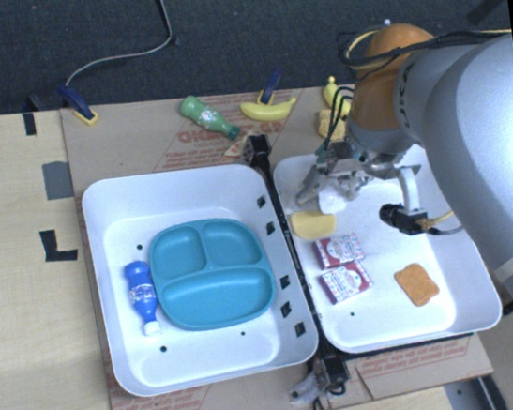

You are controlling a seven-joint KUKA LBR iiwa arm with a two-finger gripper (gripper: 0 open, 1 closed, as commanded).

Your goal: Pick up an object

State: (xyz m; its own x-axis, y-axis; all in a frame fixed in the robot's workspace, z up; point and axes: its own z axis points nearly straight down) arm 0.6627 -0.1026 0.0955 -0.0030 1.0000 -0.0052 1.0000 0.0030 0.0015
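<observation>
- Camera view showed the grey arm (473, 131) reaching in from the right, its orange band (382, 87) above the wrist, the wrist bent down over the far left part of the right bin (461, 313).
- The gripper (330, 189) hung low at that bin's far left corner, just above a small white object (332, 202); whether it was spread or pinching could not be told, as the metal parts blurred together.
- A pale yellow block (313, 224) lay just beside the white object, near the bin's left wall.
- Two red-and-white packets (341, 266) lay one behind the other toward the bin's middle, and an orange biscuit-like piece (417, 284) sat nearer the front right.
- The left bin (127, 360) carried a blue divided plate (212, 274) with a blue bottle (141, 296) touching its left rim.
- On the bench beyond the bins lay a green bottle (207, 117) and a banana (268, 109); a yellow thing (330, 108) beside the arm was partly hidden and hard to name.
- The arm's bulk was cut off at the right edge.
</observation>
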